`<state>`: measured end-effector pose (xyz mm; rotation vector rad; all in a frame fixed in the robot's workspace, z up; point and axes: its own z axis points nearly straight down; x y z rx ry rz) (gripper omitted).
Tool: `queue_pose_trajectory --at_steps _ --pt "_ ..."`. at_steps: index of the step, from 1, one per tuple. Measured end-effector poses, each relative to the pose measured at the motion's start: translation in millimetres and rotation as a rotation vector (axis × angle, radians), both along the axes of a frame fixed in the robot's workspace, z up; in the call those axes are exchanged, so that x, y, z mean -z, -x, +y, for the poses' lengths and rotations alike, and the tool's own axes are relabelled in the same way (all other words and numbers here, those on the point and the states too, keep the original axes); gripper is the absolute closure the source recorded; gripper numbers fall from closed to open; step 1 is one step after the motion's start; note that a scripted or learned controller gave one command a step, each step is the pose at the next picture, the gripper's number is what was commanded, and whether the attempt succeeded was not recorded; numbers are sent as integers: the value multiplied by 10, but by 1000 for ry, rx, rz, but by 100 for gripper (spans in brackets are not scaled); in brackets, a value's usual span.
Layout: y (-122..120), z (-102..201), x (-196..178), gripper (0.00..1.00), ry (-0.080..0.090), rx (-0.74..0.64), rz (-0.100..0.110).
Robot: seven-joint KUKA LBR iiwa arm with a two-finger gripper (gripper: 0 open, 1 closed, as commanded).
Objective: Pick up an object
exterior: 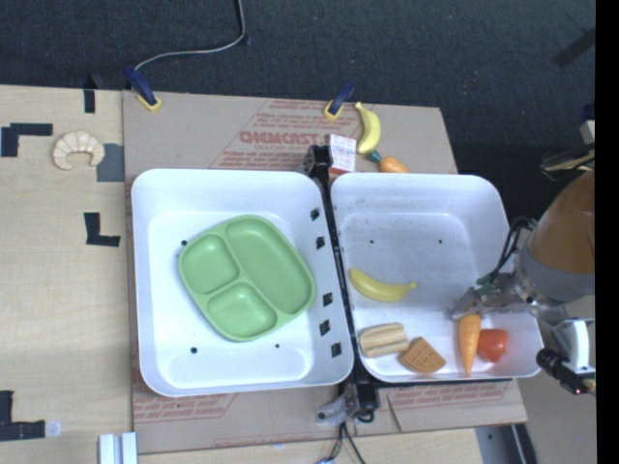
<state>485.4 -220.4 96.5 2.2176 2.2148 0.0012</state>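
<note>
Camera view, gripper at four o'clock over right bin, touching carrot top, finger state impossible to tell, nothing lifted yet, pickup remaining.

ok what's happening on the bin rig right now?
The arm's gripper is low in the right bin, right by the top of the carrot; nothing is visibly held. A red tomato, a cracker, a bread roll and a banana also lie in that bin. The left bin holds a green divided plate.
</note>
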Motion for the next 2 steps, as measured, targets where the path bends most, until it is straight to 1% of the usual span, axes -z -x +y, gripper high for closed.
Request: queue_pose_trajectory --at_steps 1,2 --pt "-372 1139 84 100 -8 -5 6" --pt "-372 1127 79 0 -7 -3 6"
